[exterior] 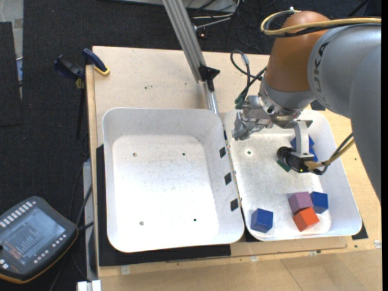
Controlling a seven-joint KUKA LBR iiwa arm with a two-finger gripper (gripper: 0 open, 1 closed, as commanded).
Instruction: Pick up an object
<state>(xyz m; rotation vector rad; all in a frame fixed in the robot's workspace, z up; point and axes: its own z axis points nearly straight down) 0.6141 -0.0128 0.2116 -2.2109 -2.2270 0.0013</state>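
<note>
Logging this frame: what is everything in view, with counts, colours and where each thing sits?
bench: 1, pale wood, under both bins
bins: 2, white, side by side, left and right
blue blocks: 2, blue, right bin's near end
purple block: 1, purple, right bin, beside the right blue block
orange block: 1, orange, right bin, just in front of the purple one
blue piece: 1, blue, right bin, partly hidden, shape unclear
clamp: 1, blue, yellow-tipped, bench's far left corner
pendant: 1, grey, lower left
rail: 1, silver, slanting from top
arm: 1, grey, orange band
gripper: 1, grey, over right bin's far left
</note>
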